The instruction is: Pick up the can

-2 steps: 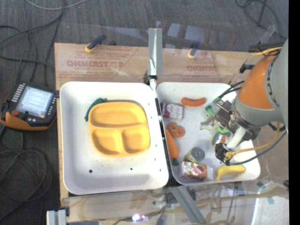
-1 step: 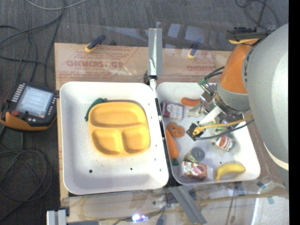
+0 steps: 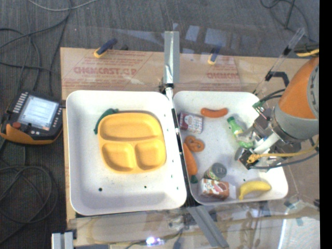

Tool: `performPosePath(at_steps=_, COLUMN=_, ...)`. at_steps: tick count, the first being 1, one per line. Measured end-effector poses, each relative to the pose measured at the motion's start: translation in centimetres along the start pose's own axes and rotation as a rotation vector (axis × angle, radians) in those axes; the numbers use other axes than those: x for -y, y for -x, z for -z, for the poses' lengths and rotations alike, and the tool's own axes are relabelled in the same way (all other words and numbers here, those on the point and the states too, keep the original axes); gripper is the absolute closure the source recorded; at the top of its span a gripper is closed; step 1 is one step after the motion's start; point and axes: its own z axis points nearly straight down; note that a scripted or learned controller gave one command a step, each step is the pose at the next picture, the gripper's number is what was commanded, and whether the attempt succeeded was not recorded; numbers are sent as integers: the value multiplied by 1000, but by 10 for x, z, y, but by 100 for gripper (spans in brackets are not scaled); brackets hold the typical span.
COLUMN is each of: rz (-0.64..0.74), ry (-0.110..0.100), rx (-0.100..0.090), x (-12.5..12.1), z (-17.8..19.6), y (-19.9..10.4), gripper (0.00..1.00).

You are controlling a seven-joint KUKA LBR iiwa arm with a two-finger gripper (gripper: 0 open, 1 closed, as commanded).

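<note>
Grey-lidded can [image 3: 218,170] mid right bin [image 3: 228,98], seemingly ungripped.

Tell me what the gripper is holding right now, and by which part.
Cannot be told. The gripper hangs over the right bin's right side; the can lies apart from it, down and to the left.

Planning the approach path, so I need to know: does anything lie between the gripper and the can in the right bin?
Nothing visible does. The can lies near the bin's front, and the gripper hovers to its right over bare white floor. The banana sits nearer the front, off that line.
</note>
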Motion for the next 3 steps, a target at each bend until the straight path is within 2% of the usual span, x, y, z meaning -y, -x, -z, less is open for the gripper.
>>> performPosePath(at_steps=1, rz=-111, ry=8, rx=-10, x=-63, z=-135, y=-32, gripper=0)
performPosePath(at_steps=2, rz=-289, ry=0, rx=0, x=-122, z=-81, y=-67, gripper=0)
performPosePath(at_steps=3, rz=-320, ry=20, rx=-21, x=-138, z=-100, y=-60, gripper=0)
